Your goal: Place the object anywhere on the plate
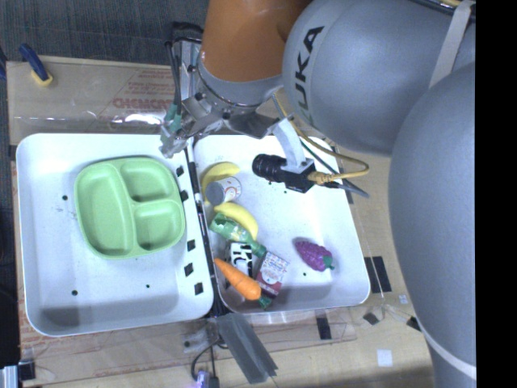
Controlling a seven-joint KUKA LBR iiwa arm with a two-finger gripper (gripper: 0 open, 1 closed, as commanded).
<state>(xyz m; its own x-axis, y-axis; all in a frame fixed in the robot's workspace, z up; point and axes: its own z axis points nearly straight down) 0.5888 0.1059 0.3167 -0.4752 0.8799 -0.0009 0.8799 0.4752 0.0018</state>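
Grey and orange, the big KUKA robot arm (pixel 355 63) fills the upper right of the camera view, reaching in over a bench that bears two shallow white plastic bins side by side. The left white bin (pixel 48 297) holds a light green plastic plate with three compartments (pixel 129 207), lying flat near the bin's middle and nothing resting on it. The right white bin (pixel 343 241) carries the loose toys, all apart from the plate. Along that bin's left side lie a yellow plastic banana (pixel 220 170), a second yellow banana (pixel 237 217) just below it, a small round grey-and-white can (pixel 224 190) between the two, a black-and-white printed packet (pixel 241 255), an orange toy carrot (pixel 239 279) and a red-and-white small packet (pixel 273 272) beside it. A purple toy bunch of grapes (pixel 313 255) sits alone farther right. A black cylindrical fitting (pixel 279 170) hangs from the wrist over the right bin. The two-finger gripper (pixel 174 132) hangs at the far rim where the two bins meet, above the plate's upper right corner; whether it is wide, narrow or grasping anything cannot be told from this angle.
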